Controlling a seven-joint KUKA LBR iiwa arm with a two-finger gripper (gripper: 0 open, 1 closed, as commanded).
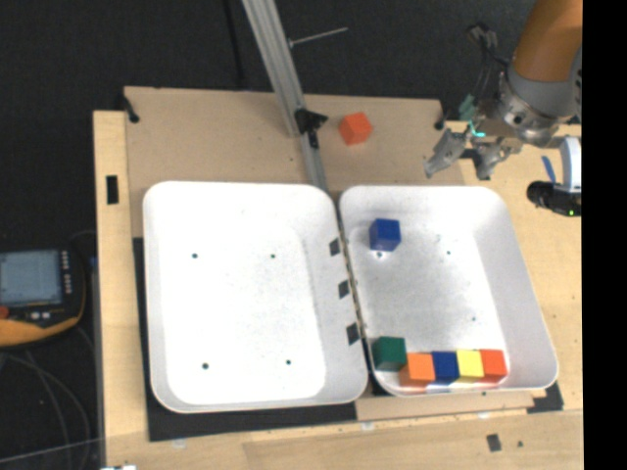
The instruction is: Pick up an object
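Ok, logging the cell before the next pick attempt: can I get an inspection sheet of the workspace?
Surface: wooden bench bearing left bin and right bin.
Job's things: blue cube in right bin; green, orange, blue, yellow, orange cubes in a row along its near wall.
Clutter: orange cube on the board behind the bins.
Gripper: above the right bin's far corner, nothing seen held.
Cables: wires by the handheld device.
Surroundings: slanted metal rail.

A blue cube [384,234] sits alone in the right bin [490,262] (five more cubes [446,364] line its near wall).
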